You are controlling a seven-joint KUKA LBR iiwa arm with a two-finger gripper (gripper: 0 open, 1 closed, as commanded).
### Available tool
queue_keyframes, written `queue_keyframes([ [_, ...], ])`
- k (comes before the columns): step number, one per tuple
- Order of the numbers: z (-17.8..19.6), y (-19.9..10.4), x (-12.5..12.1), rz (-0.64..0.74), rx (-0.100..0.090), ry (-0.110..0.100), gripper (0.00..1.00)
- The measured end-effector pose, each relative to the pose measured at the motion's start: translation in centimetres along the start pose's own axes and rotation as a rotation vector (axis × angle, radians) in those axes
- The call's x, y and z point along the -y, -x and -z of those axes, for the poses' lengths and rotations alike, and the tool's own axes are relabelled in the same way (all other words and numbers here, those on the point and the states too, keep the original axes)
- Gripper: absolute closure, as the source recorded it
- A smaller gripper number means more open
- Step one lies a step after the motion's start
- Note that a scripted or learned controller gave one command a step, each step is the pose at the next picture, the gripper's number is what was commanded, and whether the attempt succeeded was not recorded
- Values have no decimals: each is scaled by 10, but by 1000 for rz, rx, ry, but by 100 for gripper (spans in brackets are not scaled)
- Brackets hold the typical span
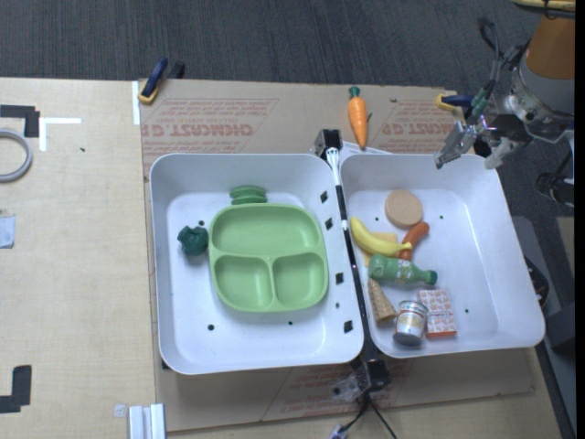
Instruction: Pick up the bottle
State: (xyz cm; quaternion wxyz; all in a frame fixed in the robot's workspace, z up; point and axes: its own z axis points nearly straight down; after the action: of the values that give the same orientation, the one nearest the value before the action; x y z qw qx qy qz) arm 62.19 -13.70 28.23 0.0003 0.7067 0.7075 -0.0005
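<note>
My fingers (473, 146) hang above the far right corner of the right bin (498, 314), spread apart with nothing between them, well apart from the bottle (402, 272). The green bottle lies on its side near the middle of the right bin's floor, its long axis running roughly left to right with a slight downward tilt; the cap end points toward the right, the fatter base toward the divider between the bins. Just above it lie a banana (375, 239) and a small carrot-like piece (414, 235) (orange, tilted), and beyond them a round tan cookie (404, 208). Below the bottle sit an ice-cream cone (381, 302), a silver can (410, 322) and a small printed box (440, 313). The left bin (174, 327) holds a green divided plate (270, 259) and a broccoli piece (193, 240). A toy carrot (356, 117) rests on the tabletop behind the bins.
</note>
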Motion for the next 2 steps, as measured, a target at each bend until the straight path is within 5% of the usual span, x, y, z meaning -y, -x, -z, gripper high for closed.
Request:
queue_keyframes([
  [1, 9, 0, 0, 2, 1, 1, 100],
  [2, -41, -26, 72, 29, 0, -1, 100],
])
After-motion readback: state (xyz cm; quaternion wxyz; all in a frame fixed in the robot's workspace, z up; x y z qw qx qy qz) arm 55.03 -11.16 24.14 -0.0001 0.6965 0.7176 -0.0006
